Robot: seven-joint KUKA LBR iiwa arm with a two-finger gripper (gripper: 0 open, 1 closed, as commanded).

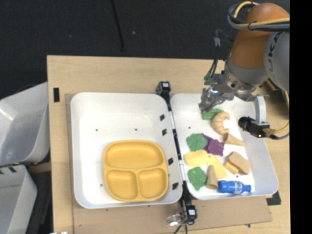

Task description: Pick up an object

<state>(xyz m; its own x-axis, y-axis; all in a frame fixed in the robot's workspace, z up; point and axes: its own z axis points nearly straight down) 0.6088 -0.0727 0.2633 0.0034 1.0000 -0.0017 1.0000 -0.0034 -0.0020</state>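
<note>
While the gripper [210, 105] sat low over a green piece [212, 114] beside the croissant [221, 122], its grip state was unclear.

Even overhead light, slightly soft focus

We look down on a wooden table [58, 72] carrying two shallow white bins side by side. In the left bin [87, 111] a yellow divided tray [135, 170] lies toward the near side. The right bin [187, 106] holds a cluster of toy foods: a tan croissant [222, 122], a green leafy piece [196, 141], a purple piece [213, 146], a yellow slab [197, 158], another green piece [197, 177], a cone [212, 176], a bread slice [238, 163] and a blue bottle [234, 187] lying on its side at the near edge. The gripper [210, 103] reaches in from the right, low over the far part of this bin, directly above a small green item [212, 114] just beside the croissant. We cannot tell how its jaws stand.
</note>
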